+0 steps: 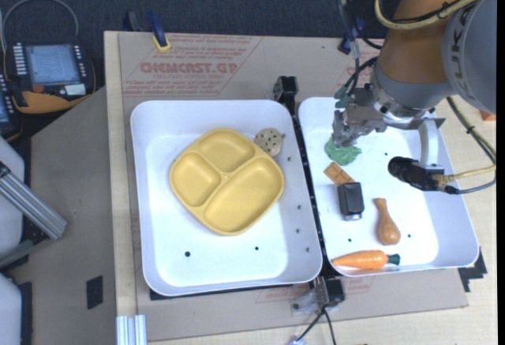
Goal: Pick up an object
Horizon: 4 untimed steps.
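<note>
Gripper, pointing down over the right bin near its upper left wall; whether its fingers stand wide or narrow cannot be told. A green object lies directly beneath the tips. Just below: a tan piece, a black block, a brown drumstick and, against the near rim, a carrot. The bin's right half offers bare floor. Left bin: yellow divided plate, cookie at its upper edge.
</note>
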Each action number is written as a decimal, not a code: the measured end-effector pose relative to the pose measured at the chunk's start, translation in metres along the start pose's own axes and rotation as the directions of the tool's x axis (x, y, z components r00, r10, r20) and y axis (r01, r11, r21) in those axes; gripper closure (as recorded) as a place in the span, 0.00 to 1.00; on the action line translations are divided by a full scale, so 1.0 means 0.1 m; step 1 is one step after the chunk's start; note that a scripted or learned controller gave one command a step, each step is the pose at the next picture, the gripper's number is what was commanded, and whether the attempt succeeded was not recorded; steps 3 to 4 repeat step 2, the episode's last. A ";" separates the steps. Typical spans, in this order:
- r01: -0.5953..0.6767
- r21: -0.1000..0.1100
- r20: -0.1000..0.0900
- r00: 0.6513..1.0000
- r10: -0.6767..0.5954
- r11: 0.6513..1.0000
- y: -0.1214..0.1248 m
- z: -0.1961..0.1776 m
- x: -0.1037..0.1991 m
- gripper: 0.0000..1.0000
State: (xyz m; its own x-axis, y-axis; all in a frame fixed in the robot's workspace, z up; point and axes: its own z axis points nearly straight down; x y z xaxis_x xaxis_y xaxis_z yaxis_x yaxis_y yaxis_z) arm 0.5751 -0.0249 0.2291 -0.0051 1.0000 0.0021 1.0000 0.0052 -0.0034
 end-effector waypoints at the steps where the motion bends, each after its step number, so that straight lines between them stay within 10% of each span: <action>1: -0.001 0.000 0.001 1.000 0.001 1.000 -0.09 0.02 0.45 1.00; 2: 0.000 0.000 0.000 1.000 0.000 1.000 -0.18 0.07 1.01 1.00; 4: 0.000 0.000 0.000 1.000 0.000 1.000 -0.18 0.07 1.01 1.00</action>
